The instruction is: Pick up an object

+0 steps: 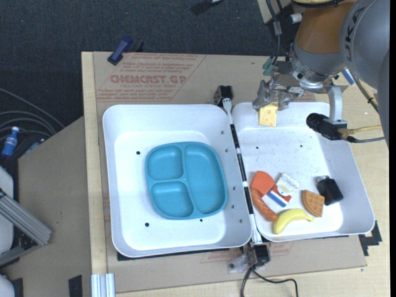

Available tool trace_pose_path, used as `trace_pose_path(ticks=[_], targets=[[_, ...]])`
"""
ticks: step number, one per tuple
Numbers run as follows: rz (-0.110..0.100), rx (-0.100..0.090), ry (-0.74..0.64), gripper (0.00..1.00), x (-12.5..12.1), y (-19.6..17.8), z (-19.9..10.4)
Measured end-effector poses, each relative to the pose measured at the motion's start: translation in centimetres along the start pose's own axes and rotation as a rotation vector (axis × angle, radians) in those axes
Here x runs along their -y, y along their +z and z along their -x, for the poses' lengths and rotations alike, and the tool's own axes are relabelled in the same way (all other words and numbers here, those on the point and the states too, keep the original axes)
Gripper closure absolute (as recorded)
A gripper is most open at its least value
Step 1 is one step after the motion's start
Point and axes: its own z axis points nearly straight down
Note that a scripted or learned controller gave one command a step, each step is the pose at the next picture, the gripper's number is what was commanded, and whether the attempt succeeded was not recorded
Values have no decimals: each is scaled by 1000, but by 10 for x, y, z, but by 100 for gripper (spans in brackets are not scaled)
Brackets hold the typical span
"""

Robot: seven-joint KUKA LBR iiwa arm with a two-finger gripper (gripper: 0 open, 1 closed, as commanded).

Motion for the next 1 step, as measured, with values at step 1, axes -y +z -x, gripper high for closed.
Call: trace_pose_path(ticks=[1], targets=[[-5,-1,0,100,51,-35,-26]])
